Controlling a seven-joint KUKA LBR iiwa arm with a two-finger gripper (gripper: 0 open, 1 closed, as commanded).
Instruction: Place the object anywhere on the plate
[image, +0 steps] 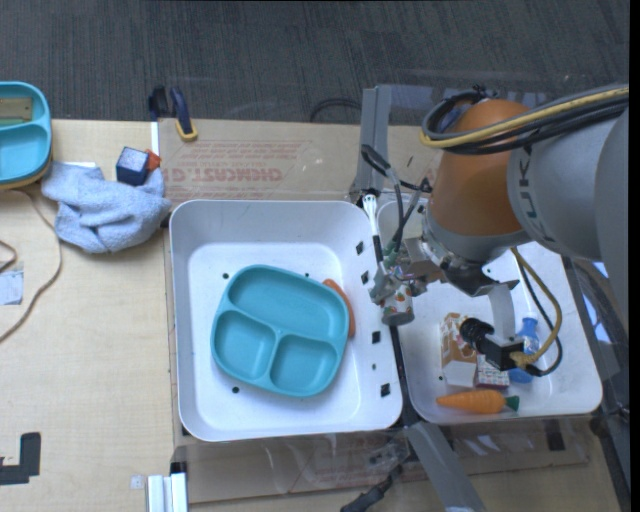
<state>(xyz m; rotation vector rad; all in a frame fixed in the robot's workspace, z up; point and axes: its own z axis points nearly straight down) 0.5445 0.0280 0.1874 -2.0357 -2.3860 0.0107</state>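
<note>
A teal divided plate (280, 330) lies in the left white bin (200, 250). A thin orange object (341, 303) rests against the plate's right rim. My gripper (393, 298) hangs over the wall between the two bins, just right of the plate and the orange object. In the right bin (570, 385) lie an orange carrot (472, 402), a brown and white packet (458, 347) and a small blue item (527, 332). The arm's big orange and grey wrist hides the back of the right bin.
A grey cloth (105, 210) and a small blue cube (132, 165) lie on the bench left of the bins. A teal container (20, 130) stands at the far left edge. A blue clamp (175, 108) sits at the bench's back edge.
</note>
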